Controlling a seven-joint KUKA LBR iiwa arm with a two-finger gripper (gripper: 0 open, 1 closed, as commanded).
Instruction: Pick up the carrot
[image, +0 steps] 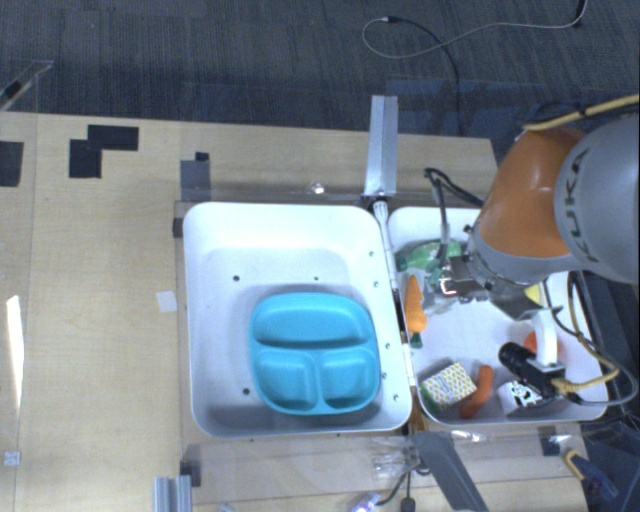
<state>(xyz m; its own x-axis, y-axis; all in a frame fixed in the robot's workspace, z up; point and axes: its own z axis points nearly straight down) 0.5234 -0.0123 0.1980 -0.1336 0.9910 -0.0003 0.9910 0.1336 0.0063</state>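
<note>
One two-finger gripper (450, 283) sits low over the right shallow white bin (470, 222), near its left wall; cannot tell how wide it is open or whether it has hold of anything. One orange carrot (413, 304) lies just left of it, lengthwise against that bin's left wall, apart from the tool. Near the front: one yellow patterned block (447, 382), one reddish sausage-shaped piece (478, 391), one black-and-white item (523, 377). One green item (417, 257) is by the wrist. Second, left white bin (225, 235) holds one blue three-compartment plastic tray (314, 352). Two bins total
</note>
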